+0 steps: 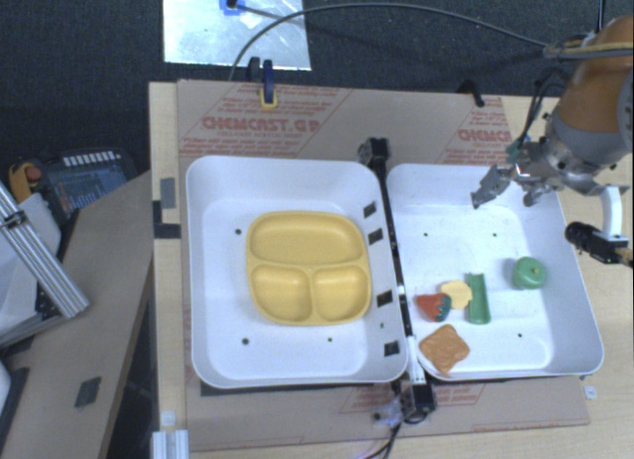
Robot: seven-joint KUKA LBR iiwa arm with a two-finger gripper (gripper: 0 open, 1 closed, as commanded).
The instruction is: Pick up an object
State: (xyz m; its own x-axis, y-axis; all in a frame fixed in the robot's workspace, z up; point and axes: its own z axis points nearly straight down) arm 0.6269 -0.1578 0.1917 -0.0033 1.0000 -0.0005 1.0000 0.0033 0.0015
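Two white bins sat on the worktop (168,249); the end effector (507,185), open and empty, hung over the right bin (565,343), ready to drop toward the green round toy (529,273).

The arm (594,100) reaches in from the right, its orange band above a grey wrist. The end effector (510,191) hangs low at the wrist's left — two fingers (487,189) spread apart, pointing down and leftward, nothing between them.
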